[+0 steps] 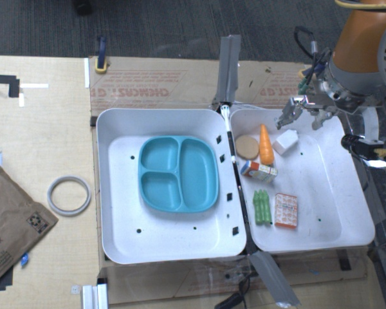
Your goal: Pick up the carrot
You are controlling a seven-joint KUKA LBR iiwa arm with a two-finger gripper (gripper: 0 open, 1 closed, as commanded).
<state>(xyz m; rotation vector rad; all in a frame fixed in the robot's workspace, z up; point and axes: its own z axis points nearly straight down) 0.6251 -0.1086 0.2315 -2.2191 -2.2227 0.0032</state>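
1. The carrot point(265, 145) lies in the right bin point(328, 230), near its upper left corner, long axis running roughly up and down the view. The claw point(303, 112) hovers apart from it, up and to the right, with its fingers spread and nothing between them.
2. The carrot is crowded: a round tan disc point(248, 147) sits just beside it on the left, a small carton point(258, 169) touches or nearly touches its lower end, and a white block point(285, 141) lies just to its right. A finger coming down could land on one of these and shove the carrot aside.
3. The carrot is tapered and round, so it may roll or squirt out if pinched near the narrow tip.
4. The bin's dividing wall point(230, 140) stands close by; a descent too far left risks striking it.
5. Green beans point(262, 206) and a red packet point(286, 210) lie well clear and pose little risk.
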